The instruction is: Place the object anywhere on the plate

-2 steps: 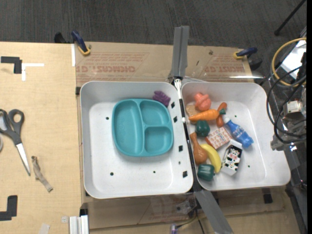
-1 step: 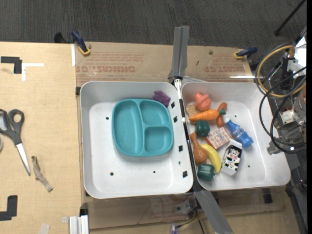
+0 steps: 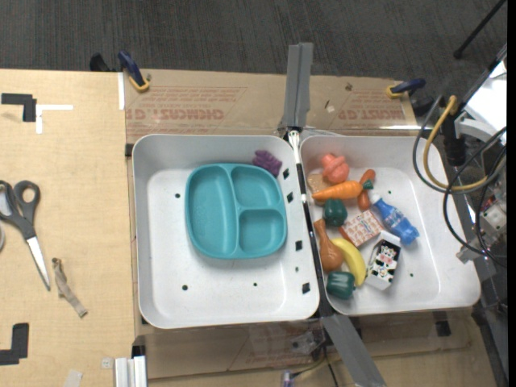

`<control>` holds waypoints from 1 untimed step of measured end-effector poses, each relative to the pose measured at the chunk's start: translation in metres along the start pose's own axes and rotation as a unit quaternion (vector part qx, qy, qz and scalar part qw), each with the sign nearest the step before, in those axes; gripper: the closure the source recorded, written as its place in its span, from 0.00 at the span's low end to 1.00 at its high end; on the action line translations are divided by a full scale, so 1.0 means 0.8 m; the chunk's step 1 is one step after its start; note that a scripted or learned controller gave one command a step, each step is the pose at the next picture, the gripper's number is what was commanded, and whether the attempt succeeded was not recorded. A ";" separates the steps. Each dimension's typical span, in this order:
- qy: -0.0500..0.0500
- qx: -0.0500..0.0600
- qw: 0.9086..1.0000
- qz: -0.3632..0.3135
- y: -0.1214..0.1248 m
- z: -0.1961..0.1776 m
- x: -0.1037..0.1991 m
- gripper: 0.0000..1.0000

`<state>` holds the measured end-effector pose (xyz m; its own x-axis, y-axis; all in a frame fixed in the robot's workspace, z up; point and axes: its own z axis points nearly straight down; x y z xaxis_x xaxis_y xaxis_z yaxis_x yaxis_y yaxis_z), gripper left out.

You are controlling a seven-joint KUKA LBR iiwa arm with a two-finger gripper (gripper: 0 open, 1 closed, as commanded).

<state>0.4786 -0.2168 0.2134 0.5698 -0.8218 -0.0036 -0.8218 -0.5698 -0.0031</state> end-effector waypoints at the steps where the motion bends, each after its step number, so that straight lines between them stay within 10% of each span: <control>1: -0.001 0.000 0.990 -0.141 -0.004 -0.014 -0.006 1.00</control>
<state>0.4787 -0.2107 0.2243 0.7765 -0.6301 -0.0036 -0.6301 -0.7765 -0.0041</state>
